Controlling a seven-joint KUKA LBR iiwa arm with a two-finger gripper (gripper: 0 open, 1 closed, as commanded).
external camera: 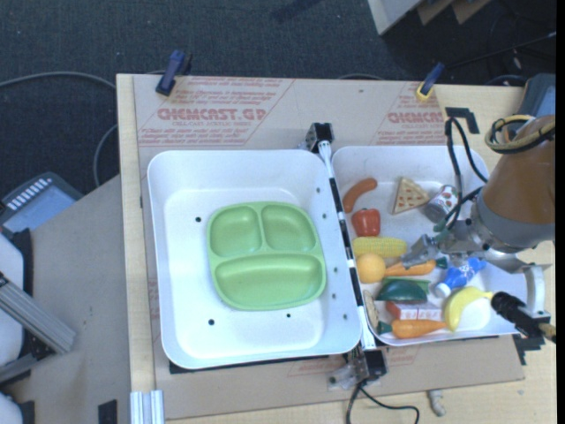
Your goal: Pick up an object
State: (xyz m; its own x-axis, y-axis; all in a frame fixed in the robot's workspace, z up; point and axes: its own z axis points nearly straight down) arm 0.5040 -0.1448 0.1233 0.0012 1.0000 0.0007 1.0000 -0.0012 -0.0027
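Two white bins [177, 237] sit on a tan bench [132, 237] printed with red lettering. The tray [265, 256] is pale green. The toys: a red pepper [366, 223], orange carrot [418, 329], yellow lemon [371, 268] and banana [465, 306], and a tan wedge [409, 196] with dark speckles.

Two white bins sit side by side on the desk [221, 104]. The left bin [177, 263] carries a green tray [267, 256] with three compartments, lying near its middle. The right bin [388, 162] is crowded with toy food. Taking the red pepper [366, 223] as landmark: a sausage [358, 193] lies just above it, a cracker wedge [409, 196] up and to its right, corn [380, 247] just below it, and an orange [371, 268] below that. Farther down lie a dark green vegetable [404, 290], a carrot [417, 329] and a lemon [463, 306]. The arm [521, 193] reaches over the bin's right side; its hand [439, 241] hangs right of the pepper, over a small carrot [415, 269] and beside a blue bottle [459, 276].
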